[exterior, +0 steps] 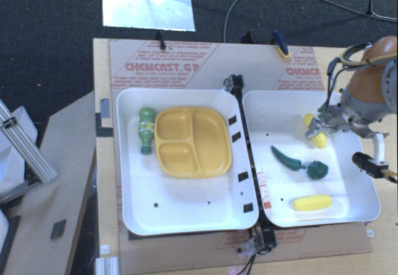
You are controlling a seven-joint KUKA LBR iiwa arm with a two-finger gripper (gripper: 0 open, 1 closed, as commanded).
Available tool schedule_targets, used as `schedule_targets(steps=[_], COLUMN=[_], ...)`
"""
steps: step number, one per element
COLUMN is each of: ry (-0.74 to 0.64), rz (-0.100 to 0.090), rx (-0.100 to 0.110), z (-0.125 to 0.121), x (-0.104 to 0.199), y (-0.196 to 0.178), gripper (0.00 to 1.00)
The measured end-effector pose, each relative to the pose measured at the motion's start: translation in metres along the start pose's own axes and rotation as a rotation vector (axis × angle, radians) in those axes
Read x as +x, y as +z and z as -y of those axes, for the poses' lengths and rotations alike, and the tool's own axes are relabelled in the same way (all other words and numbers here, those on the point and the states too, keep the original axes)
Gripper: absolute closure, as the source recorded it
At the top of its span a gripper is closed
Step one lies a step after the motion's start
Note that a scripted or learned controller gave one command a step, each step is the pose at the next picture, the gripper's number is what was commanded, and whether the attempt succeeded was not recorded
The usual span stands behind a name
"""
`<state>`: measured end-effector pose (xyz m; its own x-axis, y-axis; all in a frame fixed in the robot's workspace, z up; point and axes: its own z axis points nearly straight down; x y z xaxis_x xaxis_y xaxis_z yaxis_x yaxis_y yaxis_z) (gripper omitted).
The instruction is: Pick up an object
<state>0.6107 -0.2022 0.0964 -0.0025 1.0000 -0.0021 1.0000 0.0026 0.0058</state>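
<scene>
A small yellow toy piece (pixel 316 130), perhaps a corn cob or a pepper, lies near the upper right of the right-hand bin (pixel 267 106), and the claw (pixel 318 125) sits right over it. Whether its tips are spread or pinched on the piece I cannot tell; metal and yellow plastic overlap in this slanted view.

Further down the same bin lie a dark green chilli-like pod (pixel 285 158) touching a green broccoli floret (pixel 318 170), and near the front wall a yellow banana-like piece (pixel 312 203). The left bin (pixel 127 162) holds a yellow divided plate (pixel 191 142) with a green bottle (pixel 146 130) just beside it. Both bins rest on the surface (pixel 186 62).

The likely failure is a slip: the rounded piece could squirt sideways if gripped off-centre, or be dragged toward the bin's right wall and drop on the lift.
</scene>
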Motion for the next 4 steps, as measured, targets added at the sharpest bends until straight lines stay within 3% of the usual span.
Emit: schedule_targets(steps=[2, 3, 4], ry=[-0.003, -0.003, -0.007], rz=[-0.001, -0.001, -0.004], rx=[0.001, 0.001, 0.005], z=[0.006, 0.005, 0.018], x=[0.011, 0.011, 0.061], y=[-0.102, -0.122, -0.116], gripper=[1.0, 1.0, 1.0])
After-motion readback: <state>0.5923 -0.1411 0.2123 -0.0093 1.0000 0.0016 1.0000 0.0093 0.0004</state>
